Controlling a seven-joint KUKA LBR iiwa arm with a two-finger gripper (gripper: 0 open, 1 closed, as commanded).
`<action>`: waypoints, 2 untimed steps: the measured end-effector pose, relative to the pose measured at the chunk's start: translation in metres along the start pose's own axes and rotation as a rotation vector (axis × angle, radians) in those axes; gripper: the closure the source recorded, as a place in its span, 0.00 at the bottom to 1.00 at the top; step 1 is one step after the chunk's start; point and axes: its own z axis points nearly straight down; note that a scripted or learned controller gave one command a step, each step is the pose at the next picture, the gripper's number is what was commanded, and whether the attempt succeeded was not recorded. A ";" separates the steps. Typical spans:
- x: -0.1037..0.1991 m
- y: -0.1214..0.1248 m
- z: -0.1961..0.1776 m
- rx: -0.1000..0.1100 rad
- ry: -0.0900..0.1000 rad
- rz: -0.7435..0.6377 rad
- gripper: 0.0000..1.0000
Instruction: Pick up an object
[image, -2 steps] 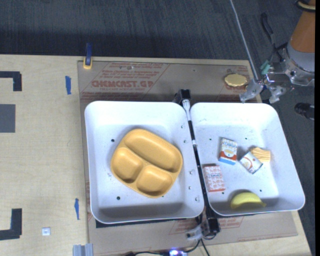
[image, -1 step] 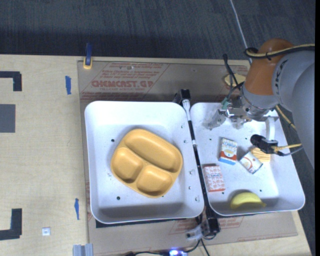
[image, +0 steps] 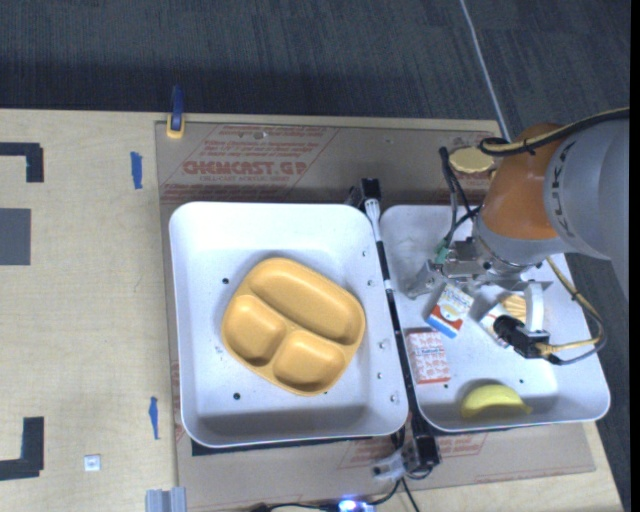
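On the pale worktop (image: 80, 330), the left bin (image: 200, 400) holds a yellow three-compartment tray (image: 290, 325), lying upside down in the bin's middle with bare white floor along every wall. A black divider strip (image: 392, 320) separates it from the right bin (image: 590, 400). Just inside that bin's left wall lies a small red-and-white packet (image: 428, 357), and above it a red, white and blue carton (image: 450, 308) sits tilted directly under the claw (image: 470, 285). Whether the claw is closed or released cannot be told; the orange-banded arm (image: 560, 195) covers much of the bin's upper part. A yellow banana-like piece (image: 492, 400) rests near the front wall, with open floor around it.
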 end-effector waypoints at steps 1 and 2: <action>-0.008 -0.031 0.000 0.000 0.000 0.000 0.00; -0.009 -0.030 -0.011 -0.005 -0.002 0.001 1.00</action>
